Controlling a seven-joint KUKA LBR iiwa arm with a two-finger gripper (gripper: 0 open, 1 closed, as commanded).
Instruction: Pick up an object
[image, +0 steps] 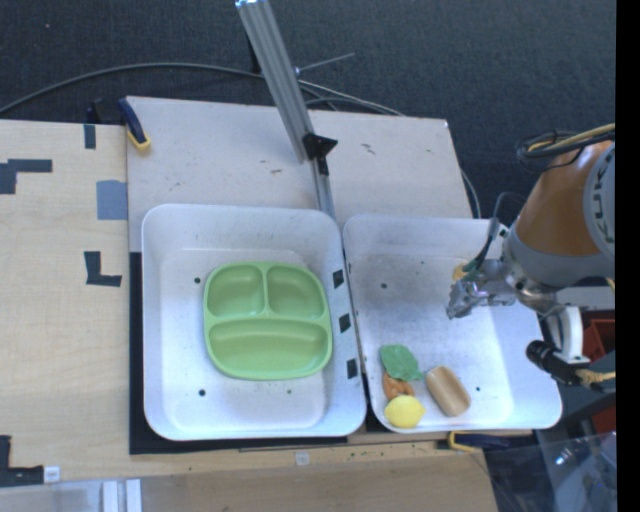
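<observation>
The gripper (462, 300) is seen low over the right side of the right bin (400, 240), at the end of the grey arm (565, 215) reaching in from the right. Whether it is spread or pressed together cannot be told at this size, and nothing is seen to be carried by it. The white floor beneath it is bare.

Well apart from the gripper, toward the near edge of the same bin, a small cluster of toy food is gathered. A bread roll (447, 390) is laid with its long axis running from upper left to lower right, one end pointed roughly up toward the gripper. Just beside it, a lemon (404, 411) is set against the near wall, and a carrot (398, 384) with a green leaf (400, 360) above it is tucked in, touching or nearly touching the lemon; the carrot's own direction is too small to be read.

In the left bin (160, 330), a green divided plate (267, 320) is placed near the middle.

The task is judged to be at an early stage: no object has been lifted, and a move toward the cluster, a descent and a closing on one piece are judged to be left.
</observation>
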